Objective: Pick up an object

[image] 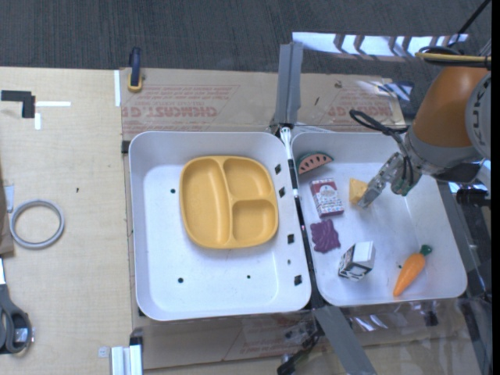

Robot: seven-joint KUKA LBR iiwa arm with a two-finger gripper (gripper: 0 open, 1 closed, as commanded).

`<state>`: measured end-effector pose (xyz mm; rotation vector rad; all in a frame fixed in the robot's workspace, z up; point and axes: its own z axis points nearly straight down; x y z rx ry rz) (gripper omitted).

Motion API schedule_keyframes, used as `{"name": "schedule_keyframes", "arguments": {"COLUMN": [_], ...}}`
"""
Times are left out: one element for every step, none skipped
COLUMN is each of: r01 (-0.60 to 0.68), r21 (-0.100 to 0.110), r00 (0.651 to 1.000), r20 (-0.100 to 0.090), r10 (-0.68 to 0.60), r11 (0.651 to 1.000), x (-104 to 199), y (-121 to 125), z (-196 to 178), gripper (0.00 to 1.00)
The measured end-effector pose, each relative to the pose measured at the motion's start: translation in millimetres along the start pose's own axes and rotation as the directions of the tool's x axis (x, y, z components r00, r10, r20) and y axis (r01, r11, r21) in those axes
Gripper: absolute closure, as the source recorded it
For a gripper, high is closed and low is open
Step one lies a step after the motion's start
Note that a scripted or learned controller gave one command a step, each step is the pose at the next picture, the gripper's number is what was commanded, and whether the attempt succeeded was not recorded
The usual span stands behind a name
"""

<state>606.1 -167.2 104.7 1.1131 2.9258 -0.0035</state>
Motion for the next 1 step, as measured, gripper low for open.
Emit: {"name": "schedule_keyframes", "arguments": {"r01": [-0.142], "r21": [0.003], "r00": [0.990], "r20": [-0.008], "r10": [0.142], "r11": [0.990], "x": [16.6], "y": [54.8], "z": [-107.8], "gripper": [1.00]}}
